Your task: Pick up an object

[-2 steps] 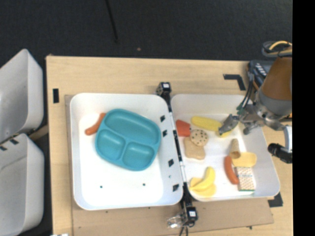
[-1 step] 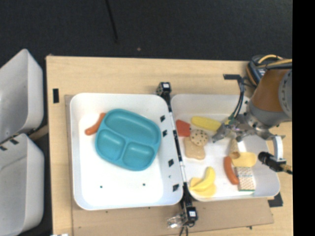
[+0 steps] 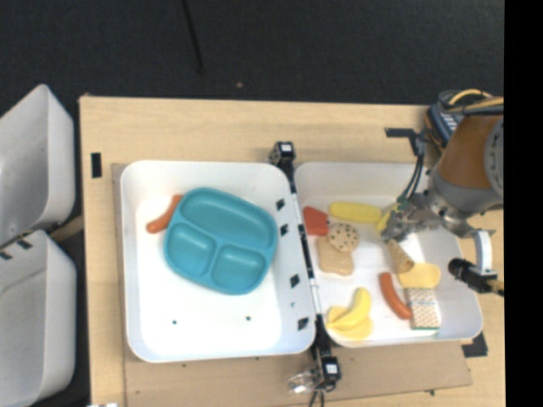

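Observation:
My gripper (image 3: 400,225) hangs low over the right bin (image 3: 450,325), at the right end of a long yellow piece (image 3: 355,213). Just below it lies a tan cone-shaped piece (image 3: 399,255). Also in this bin are a red piece (image 3: 315,220), a speckled cookie (image 3: 343,237), a tan bread piece (image 3: 336,263), a red sausage (image 3: 392,295), a banana (image 3: 355,315), a yellow chip (image 3: 422,274) and a green-edged wafer (image 3: 424,309). Nothing is visibly held.
The left bin (image 3: 144,312) holds a blue divided plate (image 3: 221,240) with an orange sausage (image 3: 163,214) at its left edge. A clamped divider (image 3: 299,244) separates the bins. The grey and orange arm (image 3: 465,164) covers the right bin's far right corner.

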### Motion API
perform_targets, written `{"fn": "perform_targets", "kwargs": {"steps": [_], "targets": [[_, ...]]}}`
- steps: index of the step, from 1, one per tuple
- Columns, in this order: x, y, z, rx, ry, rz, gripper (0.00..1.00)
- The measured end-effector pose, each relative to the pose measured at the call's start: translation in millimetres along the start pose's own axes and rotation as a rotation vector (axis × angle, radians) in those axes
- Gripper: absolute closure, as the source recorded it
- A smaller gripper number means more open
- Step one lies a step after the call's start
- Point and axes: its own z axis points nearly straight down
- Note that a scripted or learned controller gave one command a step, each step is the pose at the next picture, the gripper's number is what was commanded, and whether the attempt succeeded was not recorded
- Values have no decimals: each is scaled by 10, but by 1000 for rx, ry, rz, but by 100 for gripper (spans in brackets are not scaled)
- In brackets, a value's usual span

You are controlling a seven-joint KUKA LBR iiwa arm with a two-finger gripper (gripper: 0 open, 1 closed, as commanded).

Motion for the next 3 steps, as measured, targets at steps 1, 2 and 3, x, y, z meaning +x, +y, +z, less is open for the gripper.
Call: {"fn": "perform_targets", "kwargs": {"steps": [1,2,3], "targets": [[-17,-88,-539,-5,-2,0,100],[44,-120,-1109,-6,-2,-7,100],[29,-109,-1298,-2,-1,-7,100]]}}
